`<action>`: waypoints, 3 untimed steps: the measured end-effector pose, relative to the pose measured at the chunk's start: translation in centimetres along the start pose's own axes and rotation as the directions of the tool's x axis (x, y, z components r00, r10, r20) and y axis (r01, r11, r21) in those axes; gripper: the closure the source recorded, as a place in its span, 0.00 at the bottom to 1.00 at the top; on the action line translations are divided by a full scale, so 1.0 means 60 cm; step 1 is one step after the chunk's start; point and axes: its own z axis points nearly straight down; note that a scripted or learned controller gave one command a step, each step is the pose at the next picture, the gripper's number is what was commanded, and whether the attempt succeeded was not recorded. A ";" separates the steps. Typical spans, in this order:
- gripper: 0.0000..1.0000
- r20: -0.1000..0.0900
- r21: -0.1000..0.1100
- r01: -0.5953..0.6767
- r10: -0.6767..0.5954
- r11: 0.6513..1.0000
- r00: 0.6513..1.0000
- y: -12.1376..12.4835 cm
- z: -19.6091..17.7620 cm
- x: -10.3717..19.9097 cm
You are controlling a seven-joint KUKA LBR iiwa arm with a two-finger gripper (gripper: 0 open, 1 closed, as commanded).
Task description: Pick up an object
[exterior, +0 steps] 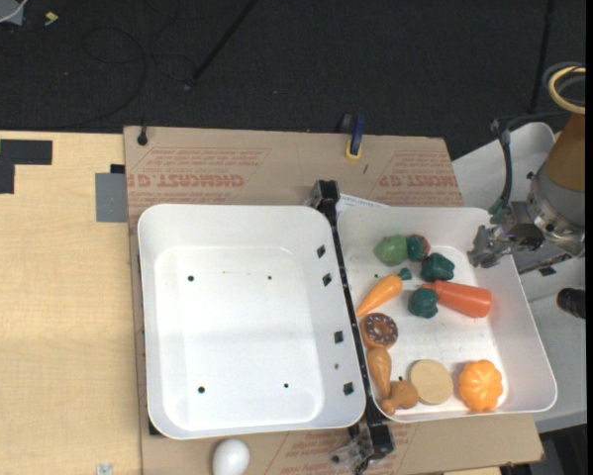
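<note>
The right bin [534, 364] holds the toy food: a red-orange pepper [462, 299], an orange carrot [379, 292], a small pumpkin [479, 384], a chocolate doughnut [379, 331] and a tan disc [431, 381]. All look like light, rigid plastic with smooth, likely slippery skins. The pepper lies nearest the hand — grip it across its narrow middle. The hand [486, 246] hovers at the bin's far right rim, touching nothing visible; its opening cannot be judged from here. The left bin [177, 236] sits alongside.
</note>
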 end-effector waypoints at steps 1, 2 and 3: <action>1.00 -0.003 -0.004 0.006 -0.006 1.000 1.000 0.105 -0.341 0.141; 1.00 -0.002 0.003 -0.001 0.001 1.000 1.000 0.069 -0.528 0.142; 1.00 -0.008 0.033 0.000 0.000 0.999 1.000 0.050 -0.279 0.207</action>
